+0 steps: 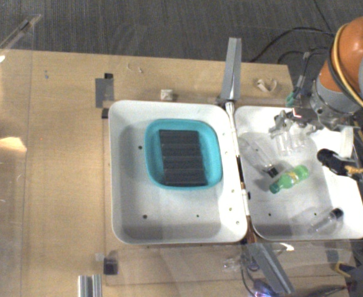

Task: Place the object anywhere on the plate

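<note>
Landmark: right bin (354, 228), white, shallow.
Gripper (290, 135): over the bin's upper part, translucent fingers; open or closed cannot be told.
Green bottle (289, 179): at the bin's centre, just below the gripper, long axis slanting up to the right.
Clear bottle (258, 153): left of it, possibly touching.
Plate (183, 153): teal, rounded, dark ribbed insert, left of the bin.

One camera sits high above the light wooden bench (45, 184) and looks down at a slant, far enough to fit both shallow white bins. The left white bin (128, 221) fills the middle of the frame, and the right white bin (348, 224) sits at the right. Dark grey floor (138, 11) runs along the top.
</note>
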`<state>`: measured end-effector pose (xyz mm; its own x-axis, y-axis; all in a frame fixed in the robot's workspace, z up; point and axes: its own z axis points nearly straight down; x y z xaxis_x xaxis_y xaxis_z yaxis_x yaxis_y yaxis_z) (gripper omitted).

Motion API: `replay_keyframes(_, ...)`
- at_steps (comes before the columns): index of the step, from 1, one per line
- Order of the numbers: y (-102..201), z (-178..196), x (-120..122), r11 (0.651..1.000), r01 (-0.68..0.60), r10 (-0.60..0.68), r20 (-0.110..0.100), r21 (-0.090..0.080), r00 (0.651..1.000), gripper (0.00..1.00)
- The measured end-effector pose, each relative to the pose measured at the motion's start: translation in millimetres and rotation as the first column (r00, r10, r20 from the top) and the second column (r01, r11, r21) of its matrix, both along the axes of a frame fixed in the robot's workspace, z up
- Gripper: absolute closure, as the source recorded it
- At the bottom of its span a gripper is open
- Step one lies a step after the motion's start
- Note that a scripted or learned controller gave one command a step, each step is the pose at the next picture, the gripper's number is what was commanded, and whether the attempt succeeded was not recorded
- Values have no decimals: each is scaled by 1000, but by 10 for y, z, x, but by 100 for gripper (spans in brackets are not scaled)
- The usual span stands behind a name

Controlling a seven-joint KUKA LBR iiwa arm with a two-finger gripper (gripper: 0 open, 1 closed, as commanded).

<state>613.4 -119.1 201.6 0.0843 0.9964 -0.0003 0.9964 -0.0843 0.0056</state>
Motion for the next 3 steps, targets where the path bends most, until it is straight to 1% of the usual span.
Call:
replay_keyframes(1,791,157,-688,998,-60,60,0,1,998,100)
replay_keyframes(2,787,157,-688,998,-59,59,0,1,998,0)
replay_keyframes(3,798,267,-668,998,-63,63,5,1,998,100)
